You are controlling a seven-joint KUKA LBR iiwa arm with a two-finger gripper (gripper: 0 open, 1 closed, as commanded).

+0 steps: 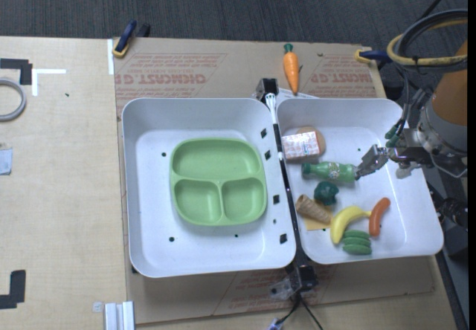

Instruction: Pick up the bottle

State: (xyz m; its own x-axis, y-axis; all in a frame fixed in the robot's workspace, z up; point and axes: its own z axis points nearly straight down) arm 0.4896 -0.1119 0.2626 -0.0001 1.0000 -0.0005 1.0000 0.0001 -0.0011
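Item: green bottle (330, 170), lying on its side, centre of the right bin (416, 243). Tool (370, 163): just beside its right end; whether wide or narrow, you cannot tell. Step: approach. Next: straddle the bottle, close, lift clear of broccoli (325, 192).

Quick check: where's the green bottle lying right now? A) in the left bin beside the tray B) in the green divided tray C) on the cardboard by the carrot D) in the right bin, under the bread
D: the green bottle lies on its side in the right bin, just below the bread, with the gripper at its right end.
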